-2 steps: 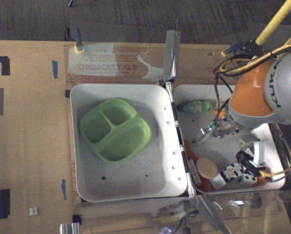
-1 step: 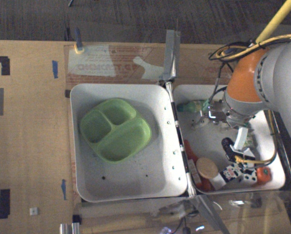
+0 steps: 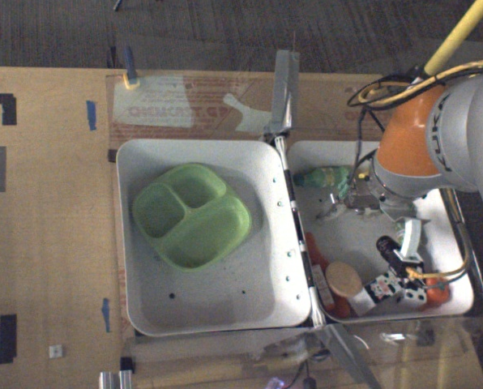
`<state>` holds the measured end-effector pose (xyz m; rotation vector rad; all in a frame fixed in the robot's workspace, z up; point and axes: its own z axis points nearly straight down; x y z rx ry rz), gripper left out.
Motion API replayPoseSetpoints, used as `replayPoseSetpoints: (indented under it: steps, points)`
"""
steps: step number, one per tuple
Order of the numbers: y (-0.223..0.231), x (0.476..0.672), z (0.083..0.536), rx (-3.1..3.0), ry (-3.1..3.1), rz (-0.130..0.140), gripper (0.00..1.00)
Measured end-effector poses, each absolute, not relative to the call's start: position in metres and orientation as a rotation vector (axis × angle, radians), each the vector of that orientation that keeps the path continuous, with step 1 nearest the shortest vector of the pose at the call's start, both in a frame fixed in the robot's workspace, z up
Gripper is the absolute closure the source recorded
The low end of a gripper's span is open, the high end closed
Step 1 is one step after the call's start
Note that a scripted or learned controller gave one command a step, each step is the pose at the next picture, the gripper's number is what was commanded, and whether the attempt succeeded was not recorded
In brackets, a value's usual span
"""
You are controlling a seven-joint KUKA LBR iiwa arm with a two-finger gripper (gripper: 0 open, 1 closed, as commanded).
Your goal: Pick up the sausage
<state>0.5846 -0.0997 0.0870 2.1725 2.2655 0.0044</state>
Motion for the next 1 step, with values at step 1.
replayPoseSetpoints:
  steps: [1]
  points:
    - [-0.1044, 0.5331, 0.0871, 2.153, 2.286, 0.005, 0.0]
